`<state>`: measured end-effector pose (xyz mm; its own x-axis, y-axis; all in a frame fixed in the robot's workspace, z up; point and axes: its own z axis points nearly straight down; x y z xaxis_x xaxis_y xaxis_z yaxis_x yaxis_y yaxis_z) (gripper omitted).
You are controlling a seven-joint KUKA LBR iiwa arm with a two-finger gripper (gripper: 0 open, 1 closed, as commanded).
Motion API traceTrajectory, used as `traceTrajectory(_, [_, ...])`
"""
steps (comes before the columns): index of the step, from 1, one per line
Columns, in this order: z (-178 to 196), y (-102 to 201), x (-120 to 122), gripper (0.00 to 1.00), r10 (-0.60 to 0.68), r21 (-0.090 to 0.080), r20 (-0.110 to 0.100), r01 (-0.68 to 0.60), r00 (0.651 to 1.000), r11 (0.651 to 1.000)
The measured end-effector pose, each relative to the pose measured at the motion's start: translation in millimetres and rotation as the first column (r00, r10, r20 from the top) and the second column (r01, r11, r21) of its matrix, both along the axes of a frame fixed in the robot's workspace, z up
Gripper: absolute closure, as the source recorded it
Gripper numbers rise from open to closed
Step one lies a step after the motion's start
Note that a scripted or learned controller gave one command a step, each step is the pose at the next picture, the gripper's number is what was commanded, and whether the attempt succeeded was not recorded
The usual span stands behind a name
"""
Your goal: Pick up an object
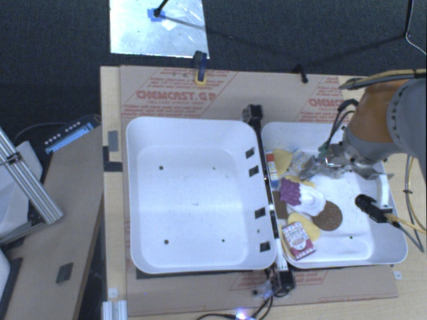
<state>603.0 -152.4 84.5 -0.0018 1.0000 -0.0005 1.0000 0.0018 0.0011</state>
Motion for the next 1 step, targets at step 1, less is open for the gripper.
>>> traceTrajectory(1, [0.0,0.0,0.0,0.0,0.0,0.0,0.0,0.0,1.0,1.0])
